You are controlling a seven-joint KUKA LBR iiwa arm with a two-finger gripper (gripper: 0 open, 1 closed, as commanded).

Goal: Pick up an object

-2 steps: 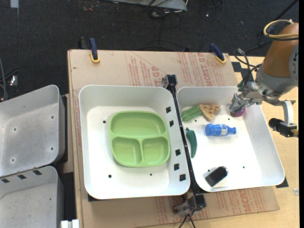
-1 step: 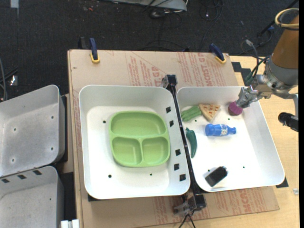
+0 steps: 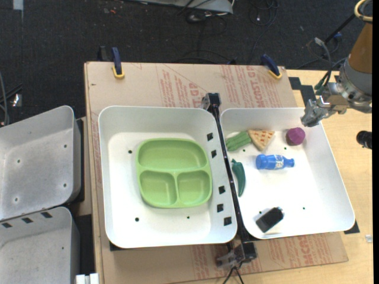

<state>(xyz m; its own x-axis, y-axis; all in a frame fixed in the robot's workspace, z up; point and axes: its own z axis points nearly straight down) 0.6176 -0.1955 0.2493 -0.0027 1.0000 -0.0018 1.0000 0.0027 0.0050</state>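
The right bin (image 3: 331, 182) holds several small objects: a purple ball (image 3: 295, 136), a blue bottle (image 3: 273, 162) lying on its side, a tan pizza-slice toy (image 3: 262, 138), a light green piece (image 3: 238, 140), a dark green pepper (image 3: 238, 177) and a black block (image 3: 269, 219). My gripper (image 3: 312, 116) hangs at the bin's far right rim, just up and right of the purple ball. Nothing shows between its fingers.
The left bin (image 3: 118, 218) carries a green three-compartment plate (image 3: 174, 171). A black divider (image 3: 225, 170) runs between the bins. White trays (image 3: 35, 158) lie off the bench at the left. Clamps (image 3: 117, 64) hold the board's far edge.
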